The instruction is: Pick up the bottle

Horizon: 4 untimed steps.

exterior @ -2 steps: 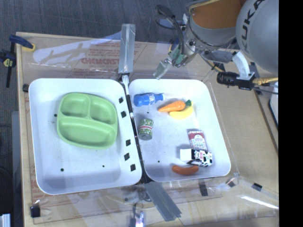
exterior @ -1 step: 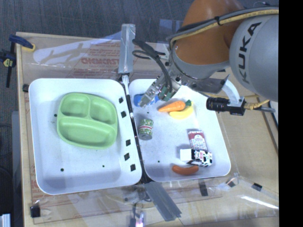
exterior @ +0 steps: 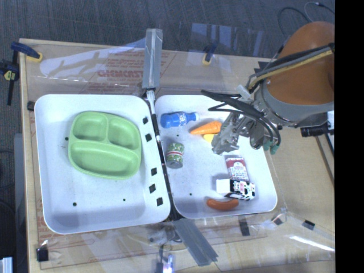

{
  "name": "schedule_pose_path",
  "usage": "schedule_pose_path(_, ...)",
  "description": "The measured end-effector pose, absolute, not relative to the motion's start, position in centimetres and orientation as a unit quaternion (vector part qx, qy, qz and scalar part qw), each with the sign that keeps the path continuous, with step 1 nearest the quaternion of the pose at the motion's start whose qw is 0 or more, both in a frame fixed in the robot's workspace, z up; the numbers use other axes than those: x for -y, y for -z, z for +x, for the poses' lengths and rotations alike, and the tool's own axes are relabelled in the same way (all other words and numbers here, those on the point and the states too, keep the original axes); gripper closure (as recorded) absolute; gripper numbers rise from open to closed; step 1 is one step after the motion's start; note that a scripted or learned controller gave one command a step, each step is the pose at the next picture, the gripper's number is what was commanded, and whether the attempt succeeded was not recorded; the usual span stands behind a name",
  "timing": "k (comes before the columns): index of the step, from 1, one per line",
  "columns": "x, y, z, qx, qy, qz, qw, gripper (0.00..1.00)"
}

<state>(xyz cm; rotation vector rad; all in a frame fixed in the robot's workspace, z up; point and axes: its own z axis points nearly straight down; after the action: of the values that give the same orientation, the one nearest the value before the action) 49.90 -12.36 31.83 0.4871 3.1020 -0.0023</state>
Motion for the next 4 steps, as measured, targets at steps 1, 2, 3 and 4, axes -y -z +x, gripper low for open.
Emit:
schedule_pose_path(1, 17.8, -37.9, 47.8, -0.991, 0.0020, -0.131, 0.003, 1.00)
schedule_pose_path(2, 20.9, -40.1, 52.1, -0.980, 0.0013, 0.197, 0.002, 1.00)
schedule_pose_path(3, 21.0, -44.5, 57.8, -0.996, 0.0012, 0.086, 0.002, 1.00)
schedule_pose_path(4, 5.6, -44.4, 60.2, -1.000, 0.0007, -0.026, 0.001, 1.00)
